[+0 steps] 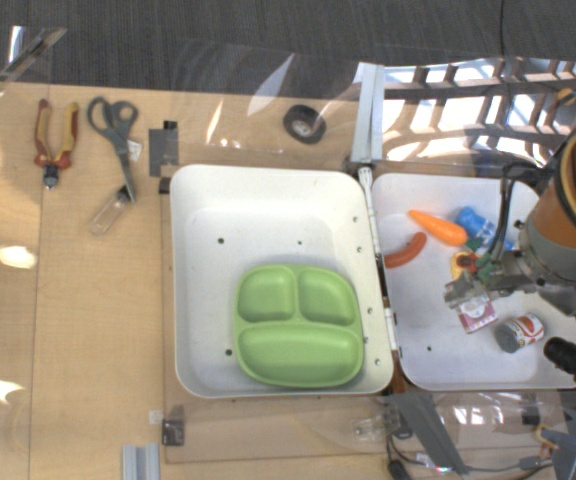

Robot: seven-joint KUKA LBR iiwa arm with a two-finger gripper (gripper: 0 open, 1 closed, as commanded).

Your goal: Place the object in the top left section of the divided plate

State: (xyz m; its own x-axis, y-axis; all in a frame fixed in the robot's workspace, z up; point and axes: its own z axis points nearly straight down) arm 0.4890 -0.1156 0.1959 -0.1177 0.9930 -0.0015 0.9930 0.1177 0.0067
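Note:
A green divided plate [298, 326] lies in the left bin [198, 268], its two small sections toward the back and nothing in its top left section [266, 296]. My gripper [466, 290] hangs low over the right bin [418, 358], just above a red and white packet [479, 315]. Around it in that bin lie an orange carrot [436, 227], a red sausage [405, 252], a blue item [471, 220], a small red and yellow piece [464, 263] and a grey can [520, 333].
A raised divider wall [376, 268] separates the two bins. On the bench behind the left bin lie scissors [116, 133], red-handled pliers [53, 138] and a tape roll [305, 122]. The arm's grey and orange body [573, 213] fills the right bin's far right side.

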